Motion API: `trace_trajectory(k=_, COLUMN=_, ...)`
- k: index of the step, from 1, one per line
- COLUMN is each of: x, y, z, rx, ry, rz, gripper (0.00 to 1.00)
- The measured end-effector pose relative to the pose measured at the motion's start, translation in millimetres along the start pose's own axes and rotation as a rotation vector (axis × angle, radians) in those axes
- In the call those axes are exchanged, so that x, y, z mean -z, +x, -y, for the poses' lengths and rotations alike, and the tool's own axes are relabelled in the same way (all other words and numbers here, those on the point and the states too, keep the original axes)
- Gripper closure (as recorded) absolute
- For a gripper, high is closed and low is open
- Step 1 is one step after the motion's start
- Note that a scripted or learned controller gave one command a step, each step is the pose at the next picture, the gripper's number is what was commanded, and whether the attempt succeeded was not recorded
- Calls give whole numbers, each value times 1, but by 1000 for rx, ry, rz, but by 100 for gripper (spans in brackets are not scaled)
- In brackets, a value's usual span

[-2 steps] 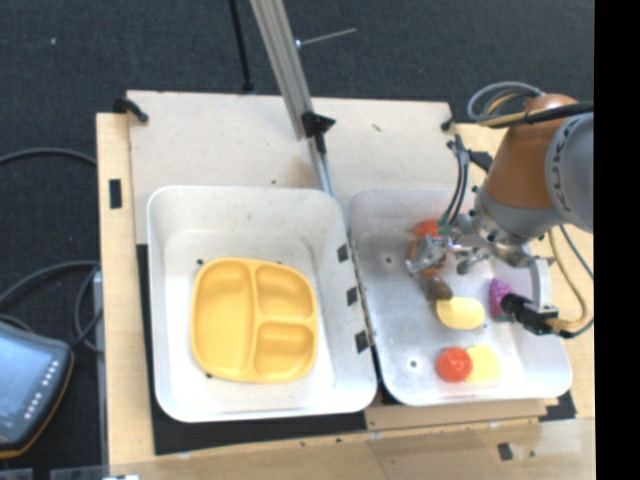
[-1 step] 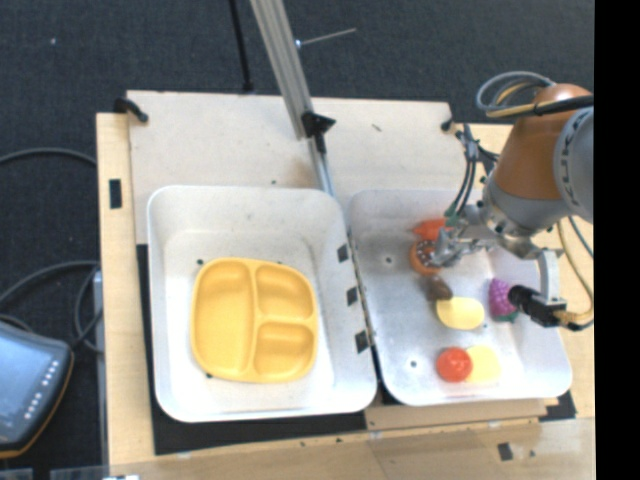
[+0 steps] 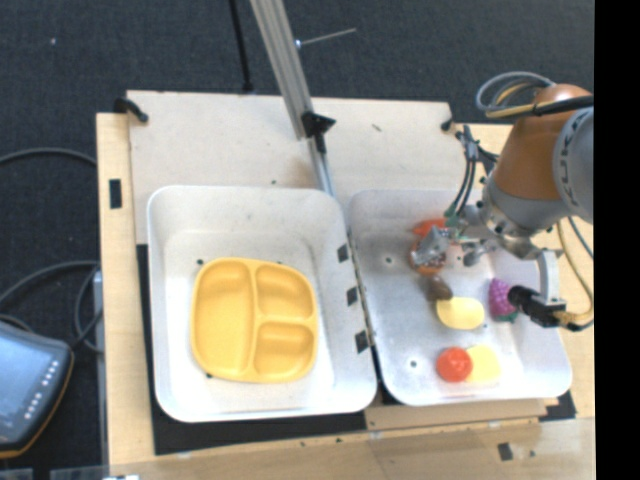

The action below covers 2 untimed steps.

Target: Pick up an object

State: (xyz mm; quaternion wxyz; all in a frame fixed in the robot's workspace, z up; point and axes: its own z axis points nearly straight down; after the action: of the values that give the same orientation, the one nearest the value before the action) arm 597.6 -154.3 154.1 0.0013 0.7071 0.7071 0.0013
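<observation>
Your fingers hang low over the right-hand bin, in its upper middle part, and you cannot tell from this view whether they are apart or together; the tips blur into a small grey-brown piece there. Touching them on the far side is a red-orange object. Just below the fingers lies a small brown object, and just beyond that a pale yellow oval one. To the right of that oval sits a purple object, close beside a black part of the arm's fittings. Further toward the near rim of the same bin you see a red ball touching a second pale yellow object. The grey arm with its orange band reaches in from the right. Well to the left of the fingers, the other bin holds a yellow divided tray. Both bins rest on the pale worktop, and a metal pole rises slantwise from its far side.
</observation>
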Motion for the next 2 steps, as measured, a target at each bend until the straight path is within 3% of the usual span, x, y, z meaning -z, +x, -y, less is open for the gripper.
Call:
trace_trajectory(k=1, x=11, y=-1, z=-1, rx=-2, ry=-4, rz=1, gripper=100)
trace_trajectory(k=2, x=11, y=-1, z=-1, rx=-2, ry=-3, rz=1, gripper=0)
